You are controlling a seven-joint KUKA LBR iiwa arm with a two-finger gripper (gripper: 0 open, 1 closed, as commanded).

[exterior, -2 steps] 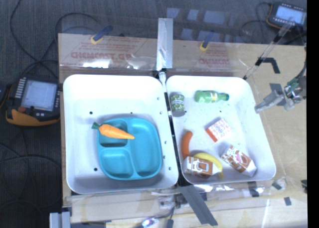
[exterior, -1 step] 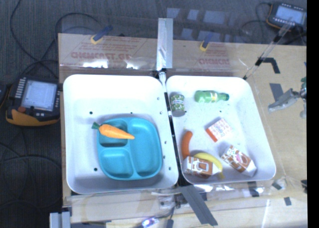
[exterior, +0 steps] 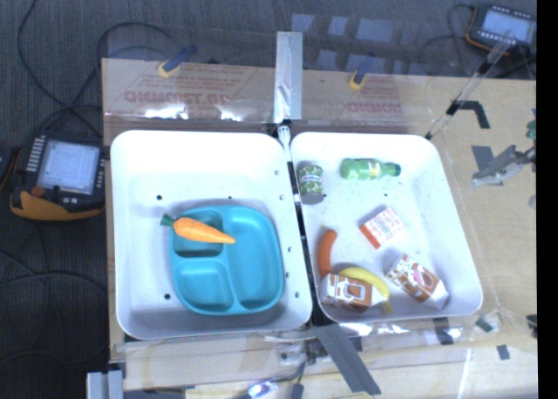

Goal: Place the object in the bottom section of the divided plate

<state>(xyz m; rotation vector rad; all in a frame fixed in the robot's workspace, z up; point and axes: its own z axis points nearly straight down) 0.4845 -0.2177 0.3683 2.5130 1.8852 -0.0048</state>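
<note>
The left bin [exterior: 139, 171] on the table holds a blue divided plate [exterior: 257, 271]. The carrot [exterior: 202, 231] lies across the plate's far-left compartment, long axis left-right, tip pointing right. Judgement: the near section remains unfilled.

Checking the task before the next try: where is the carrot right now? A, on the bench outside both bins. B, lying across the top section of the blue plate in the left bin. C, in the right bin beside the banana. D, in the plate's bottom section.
B: the carrot lies across the top section of the blue plate in the left bin.
</note>
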